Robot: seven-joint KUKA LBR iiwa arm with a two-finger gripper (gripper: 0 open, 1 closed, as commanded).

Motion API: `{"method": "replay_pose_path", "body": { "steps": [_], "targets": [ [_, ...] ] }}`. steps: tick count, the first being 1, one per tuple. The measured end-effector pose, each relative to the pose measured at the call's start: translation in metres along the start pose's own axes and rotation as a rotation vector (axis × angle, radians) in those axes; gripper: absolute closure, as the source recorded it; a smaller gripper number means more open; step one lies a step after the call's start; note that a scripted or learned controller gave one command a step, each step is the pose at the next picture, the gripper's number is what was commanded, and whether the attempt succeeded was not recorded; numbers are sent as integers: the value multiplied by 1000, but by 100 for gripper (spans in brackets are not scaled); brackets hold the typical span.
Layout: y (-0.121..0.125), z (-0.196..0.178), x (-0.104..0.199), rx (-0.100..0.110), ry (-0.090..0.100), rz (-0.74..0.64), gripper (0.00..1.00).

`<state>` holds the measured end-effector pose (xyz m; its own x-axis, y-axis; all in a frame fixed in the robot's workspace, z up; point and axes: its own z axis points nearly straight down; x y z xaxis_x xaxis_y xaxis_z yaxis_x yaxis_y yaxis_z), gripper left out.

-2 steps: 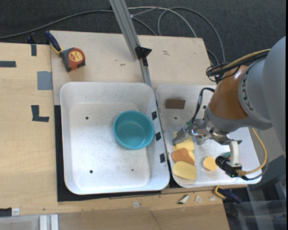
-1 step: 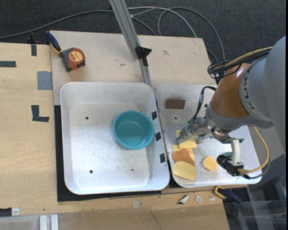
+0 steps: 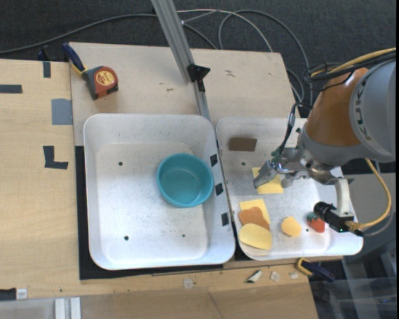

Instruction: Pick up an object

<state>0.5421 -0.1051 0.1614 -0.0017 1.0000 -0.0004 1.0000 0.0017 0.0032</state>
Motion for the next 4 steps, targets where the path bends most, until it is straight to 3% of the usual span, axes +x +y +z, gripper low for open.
{"method": "replay_pose_path", "body": {
  "steps": [1, 4],
  "targets": [
    [1, -49, 0, 0, 0, 0, 100],
    [-48, -58, 163, 8, 3, -7, 100]
  ]
}}
